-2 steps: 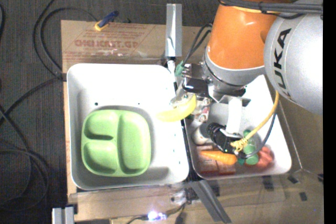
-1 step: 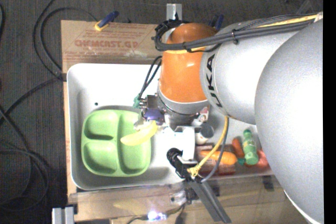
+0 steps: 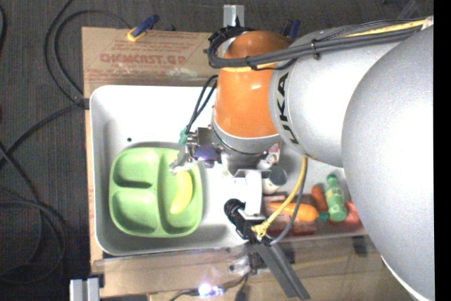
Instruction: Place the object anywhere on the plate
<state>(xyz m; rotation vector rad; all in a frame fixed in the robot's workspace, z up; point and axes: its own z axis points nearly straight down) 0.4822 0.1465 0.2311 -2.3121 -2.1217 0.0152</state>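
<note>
The big arm [image 3: 317,109], with "KUKA" partly showing on it, hung over the plate [image 3: 141,201], and I could not tell how its gripper [image 3: 184,155] stood. A banana [image 3: 182,194] lay in the plate's right part, just under the gripper. It looked light, smooth and a bit soft, best pinched across its middle, and the board [image 3: 141,56] behind the plate read something like "CHEMCAST".

Robot lab: KUKA arm [image 3: 331,109], white bin [image 3: 106,116], loose floor cables [image 3: 56,32], cardboard [image 3: 141,60]

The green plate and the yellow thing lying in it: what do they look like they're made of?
Green plate: probably moulded plastic, with a smooth, slightly glossy, uniform lime surface and rounded compartment ridges. Yellow object: likely a plastic toy banana, plain yellow with a soft sheen; part of it is hidden, so that is uncertain.
</note>
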